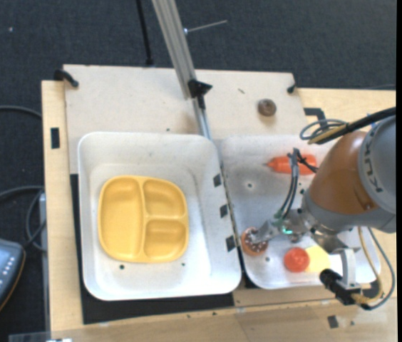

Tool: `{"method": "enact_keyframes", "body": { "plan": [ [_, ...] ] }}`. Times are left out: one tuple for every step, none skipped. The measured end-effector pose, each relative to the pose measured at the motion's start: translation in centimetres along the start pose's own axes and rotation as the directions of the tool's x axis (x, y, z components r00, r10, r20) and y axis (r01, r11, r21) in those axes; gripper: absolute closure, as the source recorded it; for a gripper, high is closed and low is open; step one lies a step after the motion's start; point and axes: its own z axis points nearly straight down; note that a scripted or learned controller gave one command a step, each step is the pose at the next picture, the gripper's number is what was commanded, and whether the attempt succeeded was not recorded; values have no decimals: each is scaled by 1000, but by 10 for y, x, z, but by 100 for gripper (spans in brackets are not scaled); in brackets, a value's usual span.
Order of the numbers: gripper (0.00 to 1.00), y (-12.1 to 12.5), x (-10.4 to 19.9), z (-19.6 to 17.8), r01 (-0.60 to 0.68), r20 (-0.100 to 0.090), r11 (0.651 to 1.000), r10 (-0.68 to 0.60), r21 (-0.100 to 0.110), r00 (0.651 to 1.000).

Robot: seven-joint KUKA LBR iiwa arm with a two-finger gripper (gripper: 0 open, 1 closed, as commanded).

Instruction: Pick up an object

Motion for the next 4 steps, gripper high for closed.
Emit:
{"method": "enact_keyframes", "body": {
  "plan": [
    [100, 2, -1, -11, -2, 1, 1000, 2, -5, 1000],
    [100, 1, -36, -112, 4, -2, 1000, -4, 2, 1000],
    [100, 36, 77, -118, 17, -9, 1000, -17, 10, 1000],
    [100, 94, 87, -94, 11, -6, 1000, -11, 10, 1000]
  ]
}}
